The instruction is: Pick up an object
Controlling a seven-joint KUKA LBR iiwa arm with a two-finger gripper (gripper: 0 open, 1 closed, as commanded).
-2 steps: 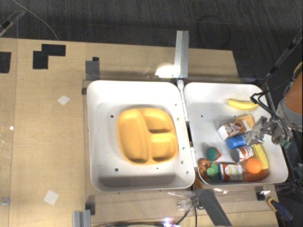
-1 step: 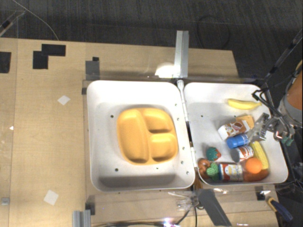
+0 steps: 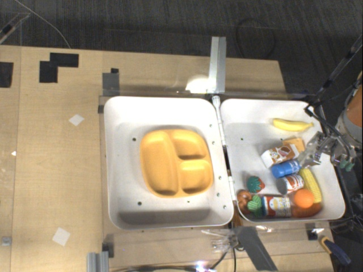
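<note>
My gripper [image 3: 316, 151] hangs over the right edge of the right bin [image 3: 249, 118], just right of a blue-capped bottle [image 3: 285, 168] and above a yellow corn cob [image 3: 311, 185]. Nothing shows in its grasp. The bin also holds a banana [image 3: 291, 124] at the back, a brown-labelled packet [image 3: 281, 153], a red-and-white can [image 3: 291, 183], an orange [image 3: 304, 199], a red-labelled bottle [image 3: 276, 205] lying flat, a strawberry [image 3: 255, 183] and a small green item [image 3: 254, 204].
The left bin [image 3: 122, 152] holds a yellow divided tray [image 3: 176, 162] at its middle. A metal post [image 3: 218, 67] stands behind the joint between the bins. The objects crowd the right bin's front right half.
</note>
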